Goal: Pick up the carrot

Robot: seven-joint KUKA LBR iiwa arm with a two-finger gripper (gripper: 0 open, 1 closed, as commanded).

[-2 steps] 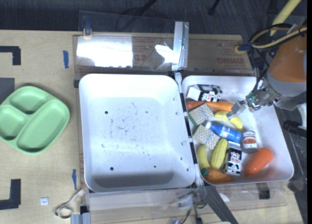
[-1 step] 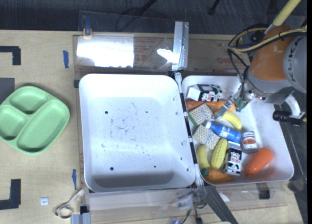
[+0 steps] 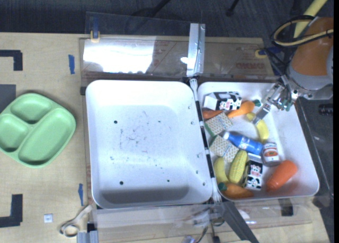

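The gripper (image 3: 263, 110) hangs over the right bin (image 3: 307, 146) with its fingers slightly apart and nothing between them, just right of the carrot (image 3: 239, 110) near the bin's back edge.

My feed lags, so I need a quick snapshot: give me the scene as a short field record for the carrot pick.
target: carrot, lower right corner of right bin
hand: above right bin's upper part, near a yellow banana
hand holding: nothing seen between its fingers
beside carrot: small can, corn cob
left bin: white
off bench left: green divided plate
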